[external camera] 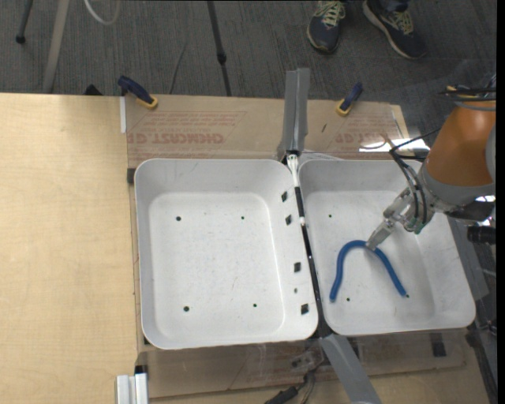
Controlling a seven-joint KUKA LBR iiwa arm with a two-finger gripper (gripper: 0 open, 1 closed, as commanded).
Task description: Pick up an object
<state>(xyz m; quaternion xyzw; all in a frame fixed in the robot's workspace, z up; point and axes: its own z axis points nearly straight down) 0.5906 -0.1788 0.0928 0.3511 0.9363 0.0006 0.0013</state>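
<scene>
Two shallow white bins sit side by side on the table (63,237), whose pale wood fills the left of the frame. The left bin (158,331) takes up the middle of the picture, and the right bin (442,319) lies against it on the right, the two meeting along a dark seam with small black clips. In the right bin, slightly below its middle, lies a blue bent object (347,260), shaped like an arch: one leg runs down to the lower left, the other slants down to the right, and the bend is at the top. The arm (465,150) comes in from the right edge, grey with its orange band high at the upper right, and slopes down and leftward into the right bin. The gripper (377,241) is at the tip of that slope, its point right at the top of the blue object's bend, touching it or just above it; whether its tips are parted or closed on anything cannot be told from this angle. Behind the bins lies a sheet of brown cardboard (189,130), with a blue and yellow clamp (136,91) at its upper left corner and another clamp (349,99) toward its upper right. At the top of the frame, on the grey carpet, stands a pair of shoes (363,24).
</scene>
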